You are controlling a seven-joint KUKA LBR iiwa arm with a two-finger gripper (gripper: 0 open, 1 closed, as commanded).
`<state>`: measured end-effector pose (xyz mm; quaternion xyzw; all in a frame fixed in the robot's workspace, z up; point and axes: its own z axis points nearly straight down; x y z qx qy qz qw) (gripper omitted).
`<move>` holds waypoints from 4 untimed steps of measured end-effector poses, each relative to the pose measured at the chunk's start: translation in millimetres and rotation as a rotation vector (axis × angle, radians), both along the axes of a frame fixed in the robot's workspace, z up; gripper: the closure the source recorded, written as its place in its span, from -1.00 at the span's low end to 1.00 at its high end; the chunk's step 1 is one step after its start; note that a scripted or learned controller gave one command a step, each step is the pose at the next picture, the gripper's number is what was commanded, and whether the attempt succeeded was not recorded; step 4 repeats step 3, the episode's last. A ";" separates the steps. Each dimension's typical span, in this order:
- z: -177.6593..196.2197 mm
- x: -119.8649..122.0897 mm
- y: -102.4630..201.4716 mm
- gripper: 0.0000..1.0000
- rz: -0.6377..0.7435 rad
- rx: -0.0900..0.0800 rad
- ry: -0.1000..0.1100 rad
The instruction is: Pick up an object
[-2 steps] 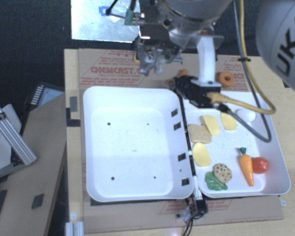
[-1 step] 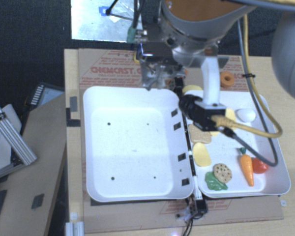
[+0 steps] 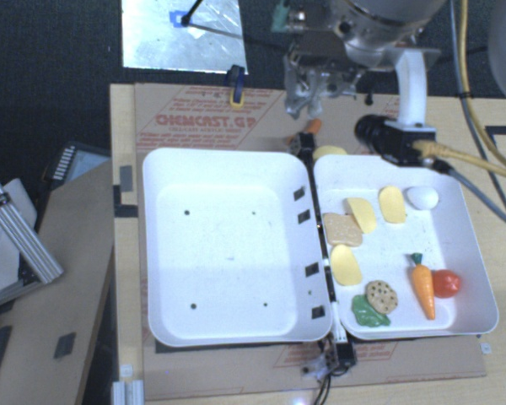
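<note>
From the camera view, looking down at a slant: finds the gripper (image 3: 308, 99) hanging over the far strip of the surface (image 3: 194, 118), beyond the seam where the two bins meet, with nothing visibly held in it (open or closed cannot be told from this angle, since the metal tip is blurred against the wrist). Sees a small orange thing (image 3: 314, 126) on the cardboard just under the tip, too small to identify. Places every candidate for picking in the right bin (image 3: 481, 310), and none in the left bin (image 3: 164, 226). Counts there a pale yellow piece (image 3: 329, 152) at the far rim, nearest the gripper and just toward the camera from it; then two more yellow slices (image 3: 363, 213) side by side with a white egg (image 3: 422, 197) to their right, a tan toast slice (image 3: 341, 229), another yellow round (image 3: 346, 266), a cookie (image 3: 379, 295) touching a green leaf (image 3: 367, 312), and a carrot (image 3: 423, 289) beside a tomato (image 3: 445, 283). Judges the carrot's long axis to run far to near, leafy end away from the camera. Judges the coming move as a short travel toward the camera and slightly right, then a descent into the right bin; likely shortest to the rim piece, though lying so close to the wall may spoil a clean grip.
</note>
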<state>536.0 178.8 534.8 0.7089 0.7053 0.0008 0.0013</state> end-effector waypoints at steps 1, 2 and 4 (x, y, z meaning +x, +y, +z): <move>0.4 -23.4 14.5 1.00 0.010 0.002 0.002; 0.6 -49.1 26.3 1.00 0.011 0.002 0.002; -0.2 12.7 -36.8 1.00 -0.001 -0.001 0.000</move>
